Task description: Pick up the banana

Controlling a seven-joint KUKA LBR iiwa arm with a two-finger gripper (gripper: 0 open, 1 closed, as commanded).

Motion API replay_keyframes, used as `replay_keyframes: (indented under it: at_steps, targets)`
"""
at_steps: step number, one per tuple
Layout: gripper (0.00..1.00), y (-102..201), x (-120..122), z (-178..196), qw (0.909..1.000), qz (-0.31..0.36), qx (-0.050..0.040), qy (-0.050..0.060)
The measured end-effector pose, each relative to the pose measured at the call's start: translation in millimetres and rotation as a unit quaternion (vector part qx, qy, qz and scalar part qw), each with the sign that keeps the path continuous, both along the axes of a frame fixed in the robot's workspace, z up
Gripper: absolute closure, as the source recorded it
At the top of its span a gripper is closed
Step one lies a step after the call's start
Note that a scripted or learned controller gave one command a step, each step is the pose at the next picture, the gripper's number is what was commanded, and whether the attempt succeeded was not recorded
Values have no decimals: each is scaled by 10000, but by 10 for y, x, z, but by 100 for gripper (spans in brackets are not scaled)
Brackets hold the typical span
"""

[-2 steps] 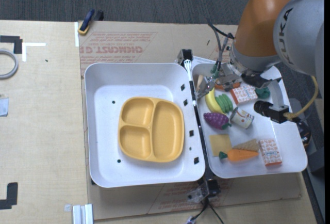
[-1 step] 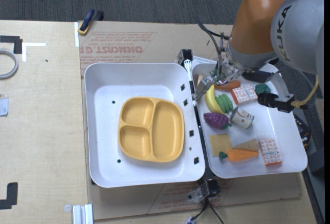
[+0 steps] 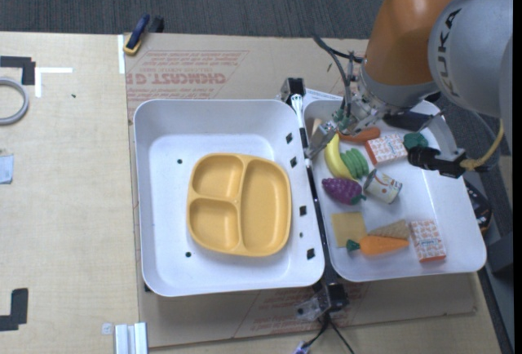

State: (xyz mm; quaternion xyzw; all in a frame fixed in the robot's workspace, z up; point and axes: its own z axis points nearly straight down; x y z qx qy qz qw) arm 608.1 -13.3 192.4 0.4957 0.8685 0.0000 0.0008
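The banana (image 3: 333,157) lies in the right bin (image 3: 457,250), near its top left corner, close to the wall by the left bin (image 3: 155,205). It is yellow and curved, and it rests flat with other toy food packed around it. A green pea pod (image 3: 355,162) touches its right side, purple grapes (image 3: 342,189) sit just below it, and an orange carrot (image 3: 383,245) lies lower down, well apart. The gripper (image 3: 349,112) hangs just above the top end of the banana, likely because the arm wants to come straight down on it. It is too small and dark to tell if its tips are spread or pressed together, and nothing can be seen between them. The yellow plate (image 3: 241,204) waits alone in the left bin. The banana is not yet picked up, and the crowding may make it tricky
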Motion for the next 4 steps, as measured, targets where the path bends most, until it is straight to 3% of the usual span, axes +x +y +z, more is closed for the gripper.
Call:
replay_keyframes:
  at_steps: [1, 2, 3, 4]
  targets:
    - [0, 0, 0, 0, 10000, 0, 0, 0]
    - [0, 290, 9, -2, 9945, 1048, 0, 5]
    - [0, 290, 9, -1, 9945, 1049, 0, 4]
    - [0, 447, 220, 0, 9672, 2540, -3, -6]
